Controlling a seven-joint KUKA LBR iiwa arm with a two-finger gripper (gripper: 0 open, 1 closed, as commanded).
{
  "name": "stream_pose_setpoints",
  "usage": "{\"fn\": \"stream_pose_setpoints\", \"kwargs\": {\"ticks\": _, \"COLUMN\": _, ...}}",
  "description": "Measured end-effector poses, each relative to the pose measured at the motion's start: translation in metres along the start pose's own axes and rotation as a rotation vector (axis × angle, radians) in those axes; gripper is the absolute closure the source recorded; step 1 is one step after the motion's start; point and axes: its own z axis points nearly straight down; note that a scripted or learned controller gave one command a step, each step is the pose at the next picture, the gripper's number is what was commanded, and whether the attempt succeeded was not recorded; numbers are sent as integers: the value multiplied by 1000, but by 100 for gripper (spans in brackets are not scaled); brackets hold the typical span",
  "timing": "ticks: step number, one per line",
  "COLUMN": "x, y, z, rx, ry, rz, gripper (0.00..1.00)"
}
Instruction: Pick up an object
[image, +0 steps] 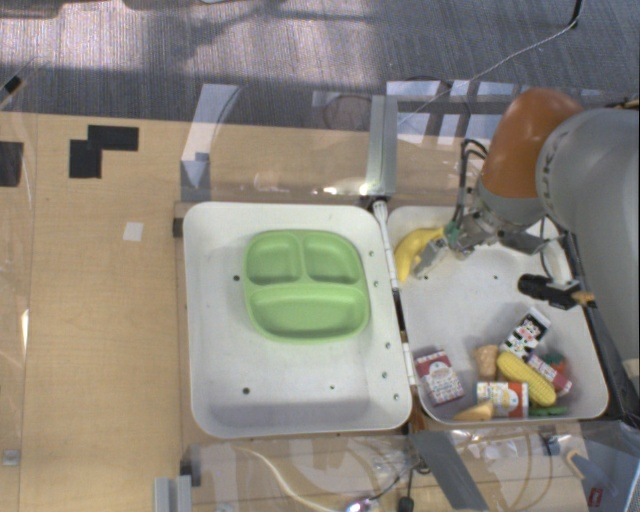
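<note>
Roughly, arm: grey with an orange band, reaching in from the right, low over the right bin (480, 290).
Hand (432, 255): at the far left corner of the right bin, fingertips just beside the banana (411, 247); whether open or closed, I cannot tell.
Banana: yellow, lying against the bin's left wall, on the floor of the bin.
Left bin (215, 370): carries a green divided plate (304, 285), set centrally.
Right bin, near end: small red box (438, 376), corn cob (527, 378), a can (502, 398), black-and-white carton (526, 331), clustered close together.
Counter (90, 330): pale wood, black marks at far left.
</note>
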Motion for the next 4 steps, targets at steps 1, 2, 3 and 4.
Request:
{"fn": "stream_pose_setpoints", "kwargs": {"ticks": 1, "x": 1, "y": -10, "z": -9, "rx": -33, "ry": -17, "rz": 43, "gripper": 0}}
{"fn": "stream_pose_setpoints", "kwargs": {"ticks": 2, "x": 2, "y": 2, "z": -1, "rx": -8, "ry": -9, "rz": 196, "gripper": 0}}
{"fn": "stream_pose_setpoints", "kwargs": {"ticks": 3, "x": 6, "y": -8, "z": -1, "rx": -38, "ry": -18, "rz": 157, "gripper": 0}}
{"fn": "stream_pose_setpoints", "kwargs": {"ticks": 4, "x": -29, "y": -12, "z": 1, "rx": -4, "ry": 9, "rz": 2, "gripper": 0}}
